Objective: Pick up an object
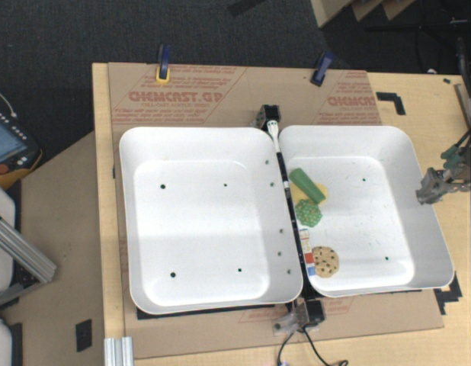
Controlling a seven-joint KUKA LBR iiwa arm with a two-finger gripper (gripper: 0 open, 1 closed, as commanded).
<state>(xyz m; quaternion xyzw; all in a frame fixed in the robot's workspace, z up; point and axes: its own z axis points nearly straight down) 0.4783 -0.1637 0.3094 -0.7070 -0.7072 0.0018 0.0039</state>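
Several small objects lie along the left wall of the right bin (pixel 388 147). A green oblong piece (pixel 306 185) rests on a yellow piece (pixel 301 194). Just below them sits a green speckled round object (pixel 309 215). A cookie with dark chips (pixel 325 261) lies near the bin's front left corner, beside a small red and white item (pixel 309 258). The gripper (pixel 434 185) shows as a small grey shape at the right bin's right rim, far from all the objects, with nothing seen in it.
The left bin (pixel 136 204) holds only a few dark dots on its floor. Both bins sit on a cardboard sheet (pixel 190 90) held by blue clamps (pixel 164 58) at the back. A black clip (pixel 267 116) joins the bins at the back.
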